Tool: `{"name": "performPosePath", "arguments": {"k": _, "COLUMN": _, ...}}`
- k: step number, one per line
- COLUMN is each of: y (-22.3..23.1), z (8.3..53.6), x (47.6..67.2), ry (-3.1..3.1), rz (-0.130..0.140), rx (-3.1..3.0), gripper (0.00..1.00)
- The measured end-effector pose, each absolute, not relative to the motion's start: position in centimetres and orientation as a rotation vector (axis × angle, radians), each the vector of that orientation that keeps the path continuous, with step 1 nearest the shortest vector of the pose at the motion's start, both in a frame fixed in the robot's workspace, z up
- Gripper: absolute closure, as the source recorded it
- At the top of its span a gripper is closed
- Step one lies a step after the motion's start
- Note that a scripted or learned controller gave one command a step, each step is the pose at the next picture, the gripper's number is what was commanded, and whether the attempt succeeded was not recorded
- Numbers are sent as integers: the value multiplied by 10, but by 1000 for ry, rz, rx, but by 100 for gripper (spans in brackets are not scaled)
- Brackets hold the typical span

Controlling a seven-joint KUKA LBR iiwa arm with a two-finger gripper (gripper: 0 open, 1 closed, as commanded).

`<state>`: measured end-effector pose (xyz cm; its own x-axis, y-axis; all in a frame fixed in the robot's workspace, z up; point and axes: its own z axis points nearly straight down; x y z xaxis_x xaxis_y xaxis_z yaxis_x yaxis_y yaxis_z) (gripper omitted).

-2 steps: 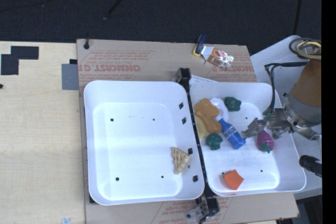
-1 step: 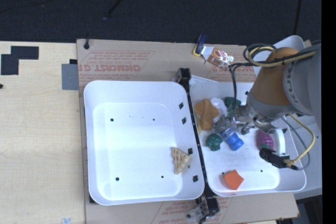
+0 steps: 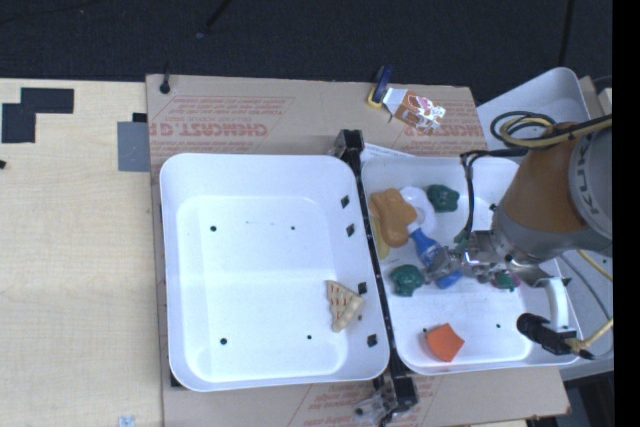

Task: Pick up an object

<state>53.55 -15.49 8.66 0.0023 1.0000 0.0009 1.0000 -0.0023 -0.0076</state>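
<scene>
From the overhead camera you see the gripper [image 3: 447, 267] low in the right bin [image 3: 505, 347], its tip among the cluster near that bin's middle, touching or just above a blue object [image 3: 424, 244], though you cannot tell whether it is released or clenched. Around it lie a tan lump [image 3: 391, 216], two dark green pieces [image 3: 443, 197] [image 3: 406, 280] and an orange block [image 3: 442, 342]. In the left bin [image 3: 200, 215], a beige wedge [image 3: 344, 304] rests near the right wall.

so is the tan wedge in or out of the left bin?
In. The tan wedge lies on the left bin's floor, near its right wall.
</scene>
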Motion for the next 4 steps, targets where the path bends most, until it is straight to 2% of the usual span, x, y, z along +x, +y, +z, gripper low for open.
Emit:
{"name": "performPosePath", "arguments": {"k": 1, "y": -124, "z": 88, "x": 583, "ry": -2225, "rz": -1, "rx": -2217, "gripper": 0}}
{"name": "performPosePath", "arguments": {"k": 2, "y": -126, "z": 97, "x": 580, "ry": -2217, "rz": 4, "rx": -2219, "gripper": 100}}
{"name": "performPosePath", "arguments": {"k": 3, "y": -106, "z": 177, "x": 567, "ry": -2225, "rz": -4, "rx": -2220, "gripper": 100}}
{"name": "performPosePath", "arguments": {"k": 4, "y": -82, "z": 153, "x": 604, "ry": -2224, "rz": 2, "rx": -2218, "gripper": 100}}
